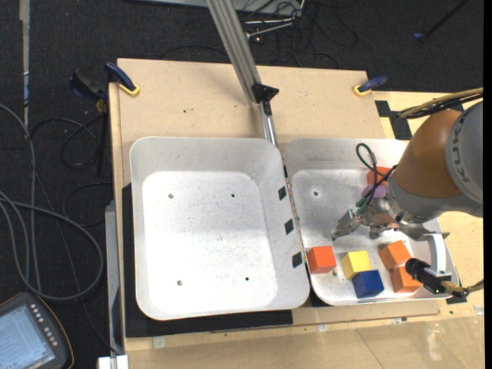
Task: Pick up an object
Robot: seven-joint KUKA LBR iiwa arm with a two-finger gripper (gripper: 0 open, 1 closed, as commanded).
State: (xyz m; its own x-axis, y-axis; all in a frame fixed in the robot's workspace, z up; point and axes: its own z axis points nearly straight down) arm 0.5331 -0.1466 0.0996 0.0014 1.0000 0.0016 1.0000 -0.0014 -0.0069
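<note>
orange block (pixel 321 258): lies flat in the right bin near its front-left corner, just left of the yellow block; sits below and left of the gripper, apart from it
bench (pixel 192 98): tan board, bears both bins side by side, edged by dark floor with loose cables
left bin (pixel 154 156): white, shallow, speckled, with rounded corners; touches the right bin along a seam
right bin (pixel 315 164): white, shallow; holds every block along its front and right parts
arm (pixel 430 167): grey with an orange band, reaches in from the right and covers the right side of the right bin
pole (pixel 234 41): bare metal, slants from the top edge down to the back of the seam between the bins
gripper (pixel 350 223): hangs over bare floor at the middle of the right bin, above the front row of blocks; shows nothing held; open or closed, cannot tell
clamps (pixel 117 75): blue with yellow tips, one at each back corner of the bench
yellow block (pixel 356 264): front of the right bin, between the orange block and the second orange block
second orange block (pixel 396 254): right of the yellow block, close under the arm
third orange block (pixel 405 280): just in front of the second orange block, beside the blue block
blue block (pixel 368 284): front edge of the right bin, touching the yellow block's front corner
</note>
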